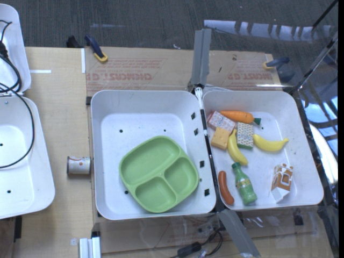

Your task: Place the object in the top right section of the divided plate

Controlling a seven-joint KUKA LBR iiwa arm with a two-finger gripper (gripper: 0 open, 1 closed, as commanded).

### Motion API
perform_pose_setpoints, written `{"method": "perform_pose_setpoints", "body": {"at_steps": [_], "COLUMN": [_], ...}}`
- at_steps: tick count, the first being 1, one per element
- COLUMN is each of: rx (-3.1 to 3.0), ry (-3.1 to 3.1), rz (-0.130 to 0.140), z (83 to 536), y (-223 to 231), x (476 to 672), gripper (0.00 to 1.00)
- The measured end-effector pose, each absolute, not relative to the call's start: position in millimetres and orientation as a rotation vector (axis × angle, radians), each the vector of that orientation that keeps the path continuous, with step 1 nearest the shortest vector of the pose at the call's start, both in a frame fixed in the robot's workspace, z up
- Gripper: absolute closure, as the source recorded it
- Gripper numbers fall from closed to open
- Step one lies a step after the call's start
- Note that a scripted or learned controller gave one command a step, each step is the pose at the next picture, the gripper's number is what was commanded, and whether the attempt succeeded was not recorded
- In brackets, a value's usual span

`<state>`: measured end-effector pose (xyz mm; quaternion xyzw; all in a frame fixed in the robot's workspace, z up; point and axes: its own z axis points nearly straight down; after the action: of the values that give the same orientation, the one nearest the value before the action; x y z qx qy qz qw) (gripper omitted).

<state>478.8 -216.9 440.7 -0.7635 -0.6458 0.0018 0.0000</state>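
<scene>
A green divided plate (158,173) with three sections lies in the left bin (107,112), turned at an angle. The right bin (301,144) holds toy food: a carrot (237,116), a pink block (221,121), an orange cheese block (220,138), a speckled cracker (245,134), two bananas (236,150) (270,142), a red sausage (226,187), a green bottle (244,184) and a white-and-orange packet (281,179). All plate sections are bare.
A small cylinder (79,165) lies on the bench left of the left bin. A white appliance with a black cable (16,144) sits at the far left. Blue clamps (95,48) (277,63) hold the cardboard at the back.
</scene>
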Motion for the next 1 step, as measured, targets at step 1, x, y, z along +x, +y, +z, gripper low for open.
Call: {"method": "perform_pose_setpoints", "body": {"at_steps": [1], "rx": [-2.432], "ry": [-1.986], "rz": [0.007], "z": [439.9], "y": [-216.5], "x": [479.0], "gripper": [1.00]}}
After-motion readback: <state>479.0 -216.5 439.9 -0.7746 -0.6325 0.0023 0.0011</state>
